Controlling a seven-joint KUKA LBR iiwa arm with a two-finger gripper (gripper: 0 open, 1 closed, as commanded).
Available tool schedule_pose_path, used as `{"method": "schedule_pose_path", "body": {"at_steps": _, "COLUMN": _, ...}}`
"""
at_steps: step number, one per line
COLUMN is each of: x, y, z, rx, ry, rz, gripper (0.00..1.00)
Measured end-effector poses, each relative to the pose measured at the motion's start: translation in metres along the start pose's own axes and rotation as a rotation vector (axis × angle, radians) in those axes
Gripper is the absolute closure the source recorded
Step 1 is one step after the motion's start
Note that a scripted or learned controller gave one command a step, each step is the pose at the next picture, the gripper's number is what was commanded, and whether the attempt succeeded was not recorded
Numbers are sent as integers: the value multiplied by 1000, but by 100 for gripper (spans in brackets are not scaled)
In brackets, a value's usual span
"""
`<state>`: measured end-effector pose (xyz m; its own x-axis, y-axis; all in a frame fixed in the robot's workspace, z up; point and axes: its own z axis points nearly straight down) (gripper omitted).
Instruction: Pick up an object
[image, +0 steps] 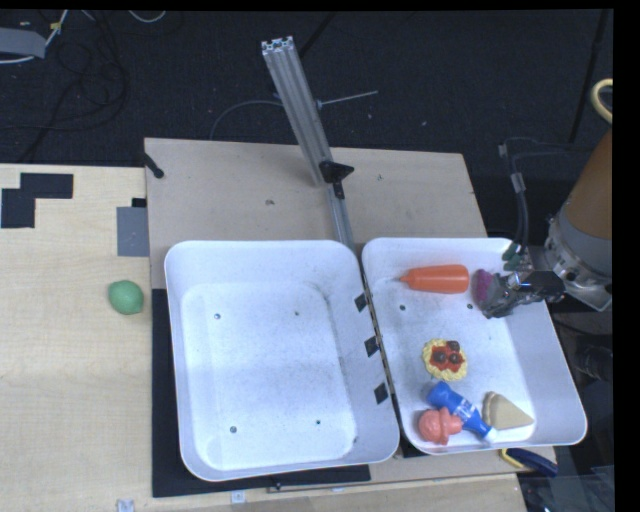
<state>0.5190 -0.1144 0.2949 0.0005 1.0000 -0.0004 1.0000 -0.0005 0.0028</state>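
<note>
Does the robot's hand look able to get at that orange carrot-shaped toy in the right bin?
Probably yes. The hand sits just right of the orange toy, which lies uncovered in the right bin. A small purple thing lies between them and might get nudged.

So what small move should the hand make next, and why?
Probably ease the hand straight down onto the purple object beside it. It sits at the right bin's upper right edge, closest to the hand, just right of the orange carrot.
</note>
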Motion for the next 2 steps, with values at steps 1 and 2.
{"method": "schedule_pose_path", "body": {"at_steps": 1, "x": 42, "y": -8, "z": 18, "rx": 5, "ry": 1, "rz": -3, "gripper": 100}}
{"method": "schedule_pose_path", "body": {"at_steps": 2, "x": 99, "y": -10, "z": 21, "rx": 3, "ry": 1, "rz": -4, "gripper": 100}}
